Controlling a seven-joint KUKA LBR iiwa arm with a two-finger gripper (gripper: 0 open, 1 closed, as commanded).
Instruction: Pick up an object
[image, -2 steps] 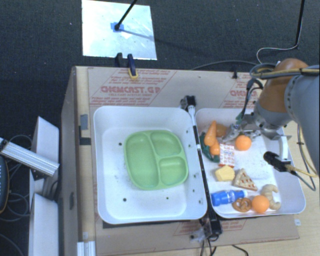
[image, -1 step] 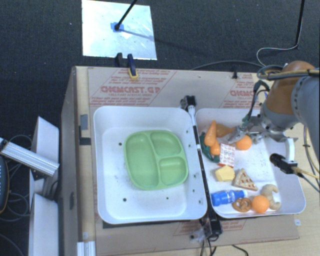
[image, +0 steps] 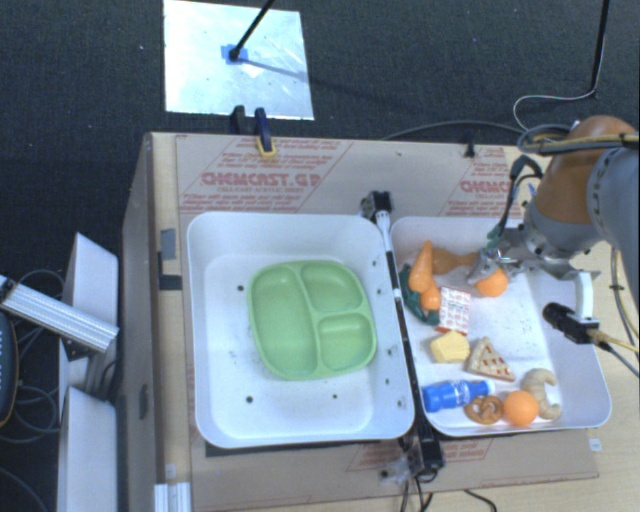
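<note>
This looks like a robotics lab rather than a home. A grey arm with an orange band (image: 585, 185) reaches over a board-topped bench (image: 300, 175) that carries two shallow white bins (image: 225, 400), with loose cables (image: 600, 60) trailing across dark carpet (image: 70, 90). One bin holds a green divided tray (image: 310, 320); the other holds toy food such as a plastic pizza slice (image: 490, 360).

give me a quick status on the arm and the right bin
Gripper low in right bin, at the orange ball; grasp unconfirmed. Carrot and red-checked packet close by. Green tray in left bin.
</note>
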